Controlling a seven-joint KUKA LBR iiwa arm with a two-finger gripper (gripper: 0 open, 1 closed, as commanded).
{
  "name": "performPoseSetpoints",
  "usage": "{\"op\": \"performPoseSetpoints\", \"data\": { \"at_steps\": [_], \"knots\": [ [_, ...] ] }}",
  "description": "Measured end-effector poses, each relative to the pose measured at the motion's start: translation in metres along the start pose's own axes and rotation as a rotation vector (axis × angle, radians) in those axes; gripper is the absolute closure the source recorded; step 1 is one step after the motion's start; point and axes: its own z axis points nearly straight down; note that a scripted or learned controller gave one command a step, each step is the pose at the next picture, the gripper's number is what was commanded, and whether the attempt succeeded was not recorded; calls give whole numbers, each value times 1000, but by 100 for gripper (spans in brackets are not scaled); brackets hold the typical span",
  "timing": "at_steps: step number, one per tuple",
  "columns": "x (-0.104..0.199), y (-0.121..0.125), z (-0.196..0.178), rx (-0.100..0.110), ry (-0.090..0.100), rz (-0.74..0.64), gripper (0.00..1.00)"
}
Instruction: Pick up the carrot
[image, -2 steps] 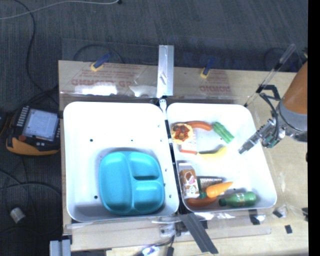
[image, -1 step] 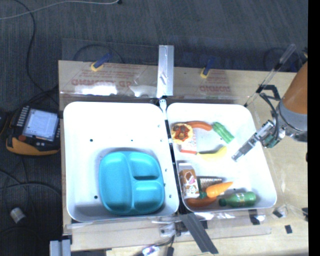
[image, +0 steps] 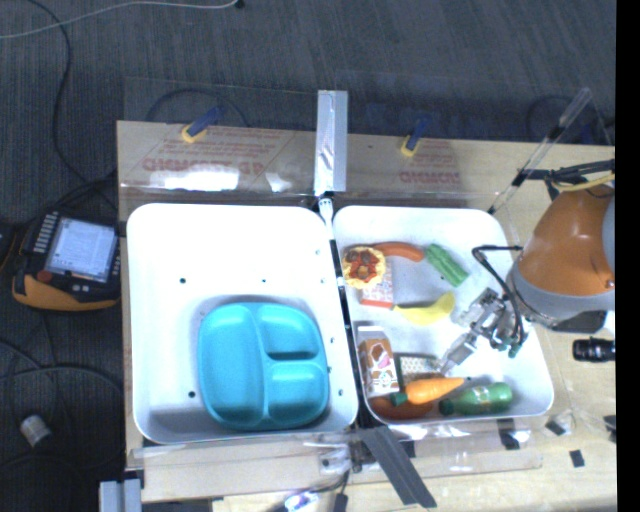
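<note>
Nearest the lens, the carrot (image: 436, 389) lay at six o'clock in the right bin (image: 535, 345), wedged beside a green bottle (image: 480, 398), so the claw (image: 470, 345), spread just above it at one o'clock, ought to descend straddling its narrow width.

1. The carrot (image: 434, 389) is orange.
2. The divided tray (image: 262, 367) is plain turquoise.
3. Both bins (image: 160, 300) are white.
4. A bottle (image: 478, 399) is dark green, a banana (image: 428, 310) yellow (unmarked).
5. The arm's band (image: 570, 250) is orange.
</note>
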Motion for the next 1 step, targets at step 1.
{"op": "performPoseSetpoints", "data": {
  "at_steps": [1],
  "knots": [
    [46,15,-16,3,6,310,0]
  ]
}}
